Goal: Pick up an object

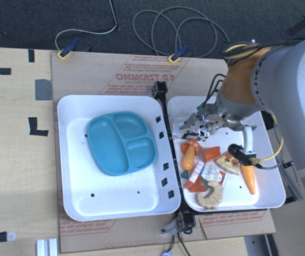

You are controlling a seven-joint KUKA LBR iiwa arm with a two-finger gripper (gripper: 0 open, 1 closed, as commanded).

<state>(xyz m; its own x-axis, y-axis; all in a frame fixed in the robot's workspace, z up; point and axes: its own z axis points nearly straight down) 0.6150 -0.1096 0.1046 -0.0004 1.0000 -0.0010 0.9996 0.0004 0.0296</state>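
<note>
As the arm reaches in from the right, the hand [200, 122] sits low over the far-left part of the right bin [267, 196], close to the divider wall. Hand state: cannot tell whether wide or narrow, since the wrist and dark clutter mask it. Nothing is seen held.

Candidates are all toy food, heaped from the hand toward the view's bottom:
- orange piece [187, 156]: just beside the hand, the closest
- red block [211, 153]: next to the orange piece, slightly toward the arm side
- white packet [208, 172]: beyond those two
- pale croissant-like piece [211, 197]: farthest, by the bin's front wall
- carrot [249, 180]: well apart, off toward the arm

The pieces touch and overlap, so a grasp inside the heap risks catching two or sliding off.

Judgement: the hand stands at the heap's edge, probably because the orange piece there has bare bin floor beside it. Pick not yet done.

The blue divided plate [123, 142] lies alone in the left bin [78, 199], across the divider from the hand. It is flat and wide, so a poor target. Both bins rest on a cardboard sheet [136, 76] on the table [14, 159].
</note>
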